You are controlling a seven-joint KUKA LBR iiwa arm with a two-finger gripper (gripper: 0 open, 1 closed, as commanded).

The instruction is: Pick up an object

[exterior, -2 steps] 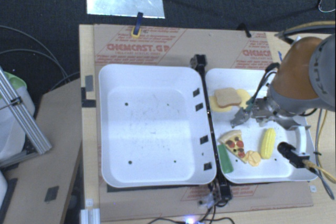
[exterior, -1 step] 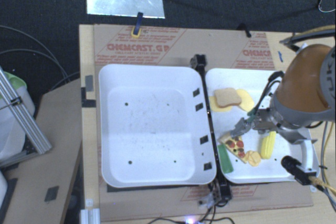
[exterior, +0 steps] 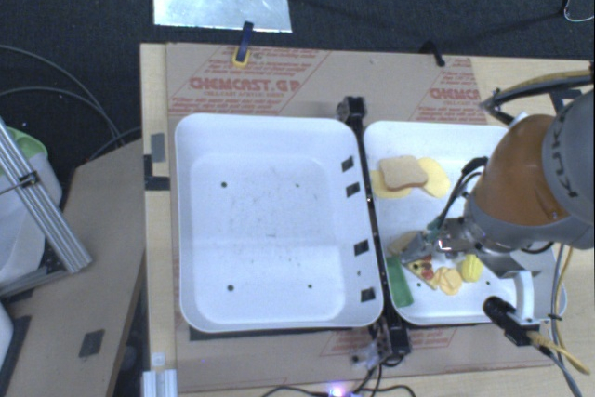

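The gripper (exterior: 435,244) sits low in the right bin (exterior: 483,137), at the end of the grey arm (exterior: 521,191) with its orange band; whether it is spread or pressed together I cannot tell, as the wrist covers that end and the picture is too coarse there. Nothing can be seen pinched in it. The likeliest thing to pick is the small cluster just below and right of the gripper — a yellow piece (exterior: 471,269) and an orange-and-red bit (exterior: 437,277) touching one another, apparently toy food. They look light and stiff, probably smooth plastic, so slippery but not fragile; a grip across the narrow width of 1 piece seems best, away from its neighbour. A green strip (exterior: 398,284) lies below and left of the gripper along the bin's left wall — thin and flat, awkward to get under. Well above the gripper rest 2 more items, a tan bread-like slice (exterior: 402,170) overlapping a flat yellow disc (exterior: 429,177); the slice looks thicker and easier to take by its edges. The left bin (exterior: 270,223) lies well to the gripper's left.
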